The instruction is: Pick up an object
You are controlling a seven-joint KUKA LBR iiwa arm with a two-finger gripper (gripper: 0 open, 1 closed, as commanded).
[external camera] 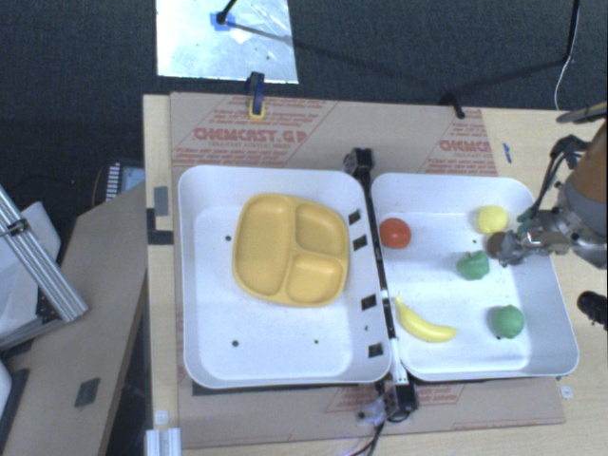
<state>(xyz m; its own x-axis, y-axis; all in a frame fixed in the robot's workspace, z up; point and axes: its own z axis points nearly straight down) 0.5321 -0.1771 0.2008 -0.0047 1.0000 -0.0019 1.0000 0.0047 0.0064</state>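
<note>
**Gripper low over the right bin, beside a green piece**

While the arm [587, 218] reaches in from the right, its gripper [503, 247] sits low in the right bin [546, 350], just beside a small green piece [472, 266] and below a yellow round fruit [492, 218]. Whether the gripper is open or closed cannot be told at this size and angle, and nothing can be seen clamped in it.

The other candidates lie apart in the same bin: a red tomato [395, 233] near the divider, a banana [426, 325] toward the front, and a green ball [508, 321] at the front right. The left bin [204, 350] carries a yellow divided plate [290, 249].

The likeliest target looks to be the green piece, since it is closest. The risks from here:

- The gripper appears offset to the piece's right, so closing could catch an edge and push it away.
- These are small, rounded toys that may roll or squirt out under a squeeze.
- The yellow fruit is near enough to be knocked on descent or lift.
- The bin's right wall is close behind the wrist, leaving little room to correct.
</note>
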